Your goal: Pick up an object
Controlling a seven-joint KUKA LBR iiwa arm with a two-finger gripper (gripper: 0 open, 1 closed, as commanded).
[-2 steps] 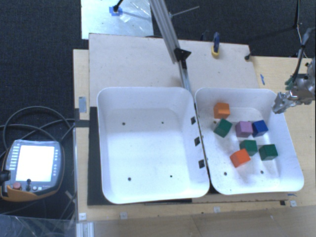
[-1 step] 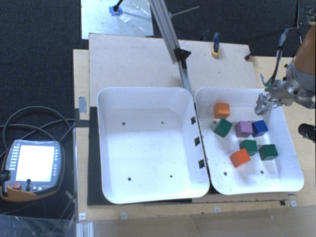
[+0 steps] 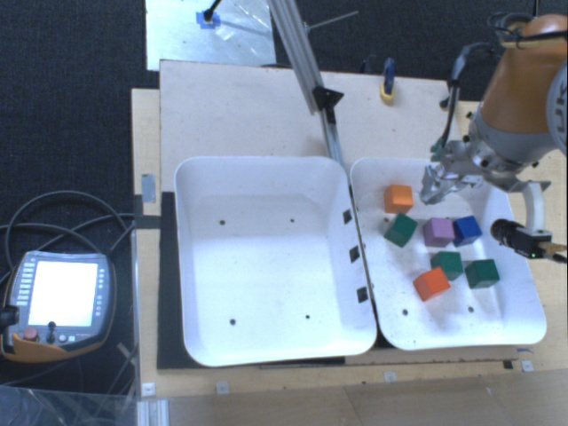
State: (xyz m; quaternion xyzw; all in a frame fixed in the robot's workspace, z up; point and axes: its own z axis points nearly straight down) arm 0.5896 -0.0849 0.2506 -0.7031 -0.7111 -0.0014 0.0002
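Gripper: the gripper (image 3: 437,185) hangs over the right bin (image 3: 524,322), just beside the orange cube (image 3: 398,198); can't tell its state.
Blocks: matte cubes in the right bin, namely a purple cube (image 3: 437,231), blue cube (image 3: 467,230), three green, two orange.
Bins: smooth, shallow white plastic; left bin (image 3: 191,238).
Writing: nothing legible, even on the pendant (image 3: 58,304).

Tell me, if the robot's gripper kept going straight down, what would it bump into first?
Probably the small purple cube, just below the gripper in the right white bin. The orange cube beside it is close too; depth is hard to judge from one slanted view.
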